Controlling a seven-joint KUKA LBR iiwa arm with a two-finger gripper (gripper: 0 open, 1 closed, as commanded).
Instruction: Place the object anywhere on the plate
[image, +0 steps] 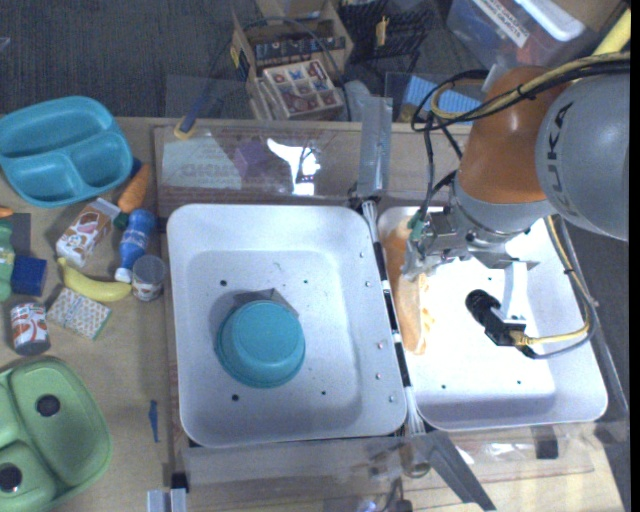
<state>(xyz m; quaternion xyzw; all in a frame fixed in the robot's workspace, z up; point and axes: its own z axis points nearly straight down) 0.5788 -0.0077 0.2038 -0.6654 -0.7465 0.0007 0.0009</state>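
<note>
Camera view: plate bare, pickup not yet shown

Gripper (422, 245) low in the right bin (560, 400), over the top end of a long orange-tan object (410, 310) lying against that bin's left wall. Jaws masked by the wrist: wide or narrow, cannot tell. Blue plate (260, 343) in the left bin (200, 240), well apart from the object. Lift, carry and drop seemingly all left. Tabletop (140, 400) cluttered at left: banana (95, 283), blue tray (65, 150).

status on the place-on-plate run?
Nothing looks done yet: the round teal plate in the left white bin carries no object. In hand: the gripper hangs over the right white bin, beside the orange-tan object at its left wall. Left: grasp, carry, place.
</note>
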